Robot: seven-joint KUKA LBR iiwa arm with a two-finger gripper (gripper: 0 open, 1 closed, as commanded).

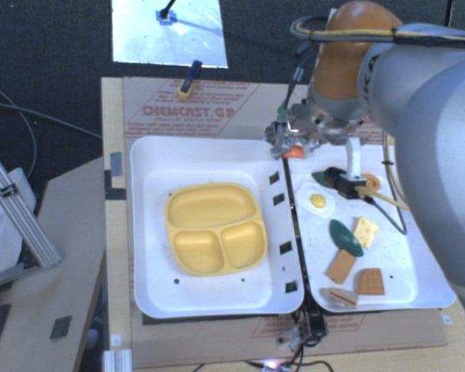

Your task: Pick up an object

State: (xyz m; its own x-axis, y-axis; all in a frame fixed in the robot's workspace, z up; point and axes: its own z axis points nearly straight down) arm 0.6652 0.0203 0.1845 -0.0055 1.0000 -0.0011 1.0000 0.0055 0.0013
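1. The fingers point(289, 141) sit low over the far corner of the right bin point(418, 285), close to the wall it shares with the left bin point(151, 231). They blur into the metal of the wrist, so I cannot tell how far open they are or whether they have hold of anything.
2. A small red piece point(294, 152) lies just beneath them, touching or nearly so. It looks like the likeliest target, though whether it is between them or just beside them cannot be made out.
3. The other candidates lie nearer the camera than the fingers: the egg point(318, 202) close by, then the green piece point(346, 237), cheese point(365, 231) and cracker point(342, 266) farther off. The tray point(215, 227) is off to the side, across the shared wall.
4. To do the step well, centre the fingers over the red piece so it sits midway between them before they close. Off-centre, it would probably squirt aside.
5. Mind the shared wall: it is right beside the fingers, and a fingertip landing on the rim would likely stop the descent short.
6. Go down until the tips nearly meet the bin floor. The piece looks small and low, so a high close would probably miss it.
7. Lift straight up and check the piece rises too.
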